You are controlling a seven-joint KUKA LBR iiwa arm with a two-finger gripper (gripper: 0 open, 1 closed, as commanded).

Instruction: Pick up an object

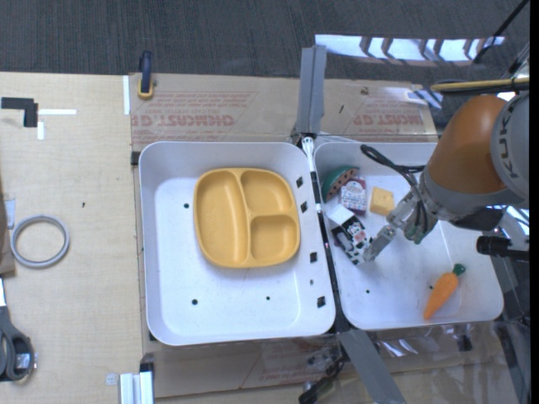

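In the right bin (396,310) lie an orange toy carrot (441,293) near the front right, a yellow cheese block (382,200), a white-and-red packet (354,195), a green item (338,178) and a black-and-white toy (352,234) near the left wall. My gripper (379,244) hangs low over the bin's middle, just right of the black-and-white toy and below the cheese block. Its fingers point down-left, with nothing visibly between them.
The left bin (168,293) bears a yellow divided plate (247,217). A grey tape ring (38,241) and scissors (13,352) lie on the wooden bench at the left. A metal divider (310,91) stands behind the bins.
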